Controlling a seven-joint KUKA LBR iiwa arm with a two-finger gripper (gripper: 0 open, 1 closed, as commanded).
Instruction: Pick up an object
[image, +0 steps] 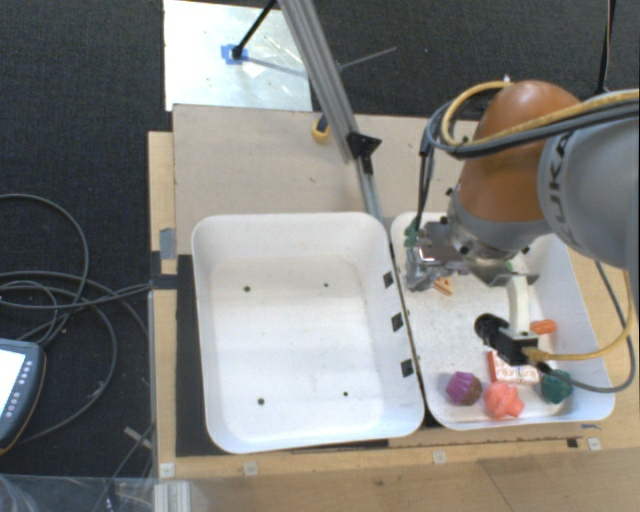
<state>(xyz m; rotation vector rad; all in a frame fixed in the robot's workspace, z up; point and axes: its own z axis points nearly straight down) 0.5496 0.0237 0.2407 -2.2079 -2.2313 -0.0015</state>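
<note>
Your gripper (432, 268) hangs low over the right bin (590, 300) near its upper left corner; you cannot tell its spread. A small orange piece (443, 287) lies just beside it.

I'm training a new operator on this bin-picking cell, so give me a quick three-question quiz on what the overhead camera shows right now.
1. True or false: the small purple object lies in the left white bin.
2. Multiple choice: which lies between the purple object and the dark green object? A) the salmon-pink lumpy object B) a yellow ball C) a blue cup
3. Fill in: the grey arm's orange band hangs over the ___ white bin.

Key: 1. False, it is in the right bin. 2. A. 3. right.
</note>
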